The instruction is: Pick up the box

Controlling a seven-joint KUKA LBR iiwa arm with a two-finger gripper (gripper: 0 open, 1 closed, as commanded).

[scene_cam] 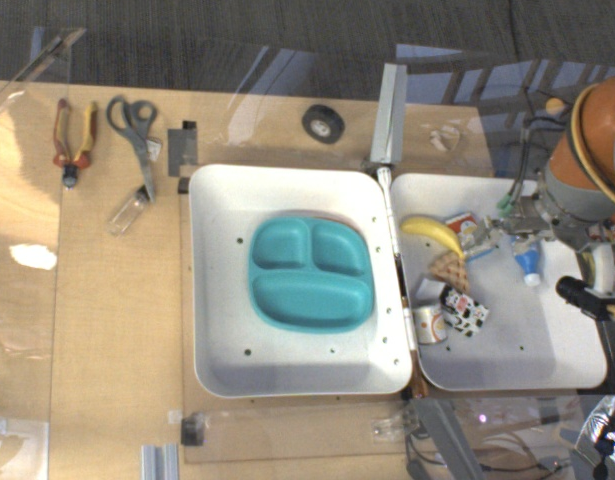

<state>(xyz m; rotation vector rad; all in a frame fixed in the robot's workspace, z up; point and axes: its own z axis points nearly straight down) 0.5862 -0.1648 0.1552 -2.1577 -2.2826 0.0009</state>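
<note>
"Box [466, 311] and hand [515, 226], how do they stand to each other?"

"Apart. The hand hangs over the far middle of the right bin [547, 368]. It comes off the grey arm [572, 193], which reaches in from the right under its orange band [599, 128]. Whether the hand is spread or pressed together I can't tell from where I stand, because cables and brackets crowd it. I see nothing gripped in it."

"What lies nearest the hand?"

"A small red-and-white pack [467, 230] just to its left, and a banana [433, 234] touching that pack. A blue-and-white tube [527, 264] lies a little nearer us than the hand."

"And the box itself?"

"It's the small black-and-white patterned one, tilted, on the bin floor in the left half of the right bin, toward the near side. A tan, waffle-textured piece [448, 267] lies between it and the banana. A small can [427, 324] lies just beside the box, against the bin's left wall."

"Further out?"

"The left bin [217, 298] holds a teal divided plate [311, 273] lying flat in its middle, with one long compartment and two smaller ones. Beyond the bins, on the tabletop [97, 318], a roll of black tape [323, 123] sits near an upright metal bar [390, 113]. Off to the far left are grey-handled scissors [134, 133] and red-handled pliers [72, 140], side by side but not touching."
</note>
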